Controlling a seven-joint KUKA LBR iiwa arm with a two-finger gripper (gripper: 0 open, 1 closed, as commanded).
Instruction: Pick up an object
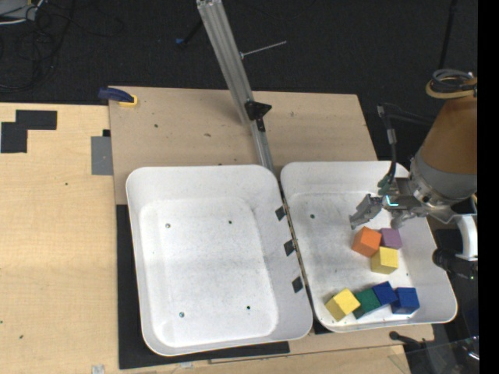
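Observation:
The right bin (pixel 327 201) holds several small blocks. An orange block (pixel 366 241), a purple block (pixel 391 238) and a yellow block (pixel 384 260) cluster near its middle right. Along its front edge lie another yellow block (pixel 341 304), a green block (pixel 365 302) and two blue blocks (pixel 395 297). My gripper (pixel 376 213) hangs just above and behind the orange block, its fingers (pixel 361 211) spread open with nothing between them. The arm's orange band (pixel 454 135) rises at the right.
The left bin (pixel 204 255) lies beside the right one, with black clips (pixel 287 248) along the shared rim. A slanted aluminium rail (pixel 232 68) stands behind the bins. A blue-and-yellow tool (pixel 118 96) rests at the bench's far left corner.

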